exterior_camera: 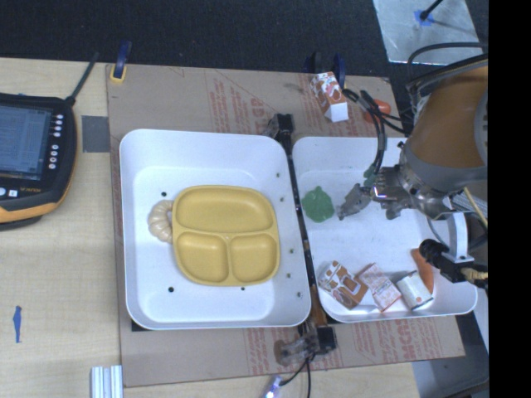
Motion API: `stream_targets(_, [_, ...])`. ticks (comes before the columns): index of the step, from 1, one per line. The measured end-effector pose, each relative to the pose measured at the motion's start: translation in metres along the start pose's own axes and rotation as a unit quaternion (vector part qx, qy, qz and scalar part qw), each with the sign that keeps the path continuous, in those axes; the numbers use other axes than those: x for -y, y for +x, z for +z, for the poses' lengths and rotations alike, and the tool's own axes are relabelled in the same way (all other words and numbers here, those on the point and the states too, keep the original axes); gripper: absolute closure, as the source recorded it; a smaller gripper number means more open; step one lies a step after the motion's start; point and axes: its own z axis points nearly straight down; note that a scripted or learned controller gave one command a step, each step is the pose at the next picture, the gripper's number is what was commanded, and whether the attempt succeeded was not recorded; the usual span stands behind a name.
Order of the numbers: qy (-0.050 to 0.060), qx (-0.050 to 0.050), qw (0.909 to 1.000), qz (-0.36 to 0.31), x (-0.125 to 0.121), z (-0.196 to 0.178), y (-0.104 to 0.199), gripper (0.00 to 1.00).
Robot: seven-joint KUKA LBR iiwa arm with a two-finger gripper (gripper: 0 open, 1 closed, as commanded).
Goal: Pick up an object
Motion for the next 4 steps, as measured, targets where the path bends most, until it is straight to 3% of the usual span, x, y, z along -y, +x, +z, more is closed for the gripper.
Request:
stream_targets(1, [-0.001, -0.001, 1.0, 0.0, -0.112, -0.001, 0.023, 0.0])
stream_targets(2, [0.0, -0.001, 1.0, 0.001, -0.096, -0.001, 0.027, 0.0])
stream_targets(3, [0.0, 0.0, 1.0, 0.0, -0.102, 0.064, -0.013, 0.0])
stream_targets(4, [0.0, 0.0, 1.0, -0.001, -0.094, 0.091, -0.005, 0.0])
